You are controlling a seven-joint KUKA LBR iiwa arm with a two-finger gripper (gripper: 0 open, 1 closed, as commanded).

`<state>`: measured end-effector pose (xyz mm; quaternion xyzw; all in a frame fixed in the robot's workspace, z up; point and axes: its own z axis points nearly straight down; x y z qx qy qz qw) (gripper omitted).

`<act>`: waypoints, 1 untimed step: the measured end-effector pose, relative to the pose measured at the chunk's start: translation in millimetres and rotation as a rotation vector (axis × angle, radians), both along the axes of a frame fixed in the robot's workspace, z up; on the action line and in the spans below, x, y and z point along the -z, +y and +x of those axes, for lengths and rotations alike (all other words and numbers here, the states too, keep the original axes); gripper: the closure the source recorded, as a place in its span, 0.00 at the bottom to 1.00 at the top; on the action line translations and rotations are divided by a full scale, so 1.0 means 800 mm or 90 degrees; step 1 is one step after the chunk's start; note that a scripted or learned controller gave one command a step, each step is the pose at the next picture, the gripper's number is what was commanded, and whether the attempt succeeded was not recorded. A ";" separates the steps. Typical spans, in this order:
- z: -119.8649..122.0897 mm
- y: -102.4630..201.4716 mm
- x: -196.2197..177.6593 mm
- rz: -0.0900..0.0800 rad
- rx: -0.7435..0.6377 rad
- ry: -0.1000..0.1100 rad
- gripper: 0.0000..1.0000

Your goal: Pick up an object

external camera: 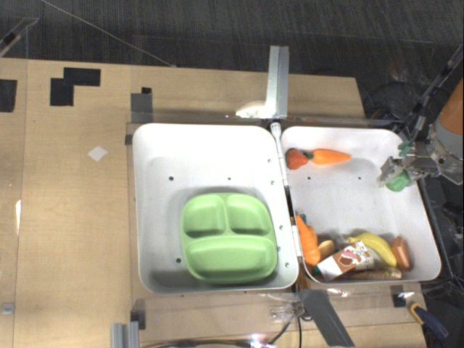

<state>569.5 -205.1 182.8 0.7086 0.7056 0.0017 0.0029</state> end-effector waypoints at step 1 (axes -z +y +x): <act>0.040 0.055 -0.014 0.000 -0.038 0.000 1.00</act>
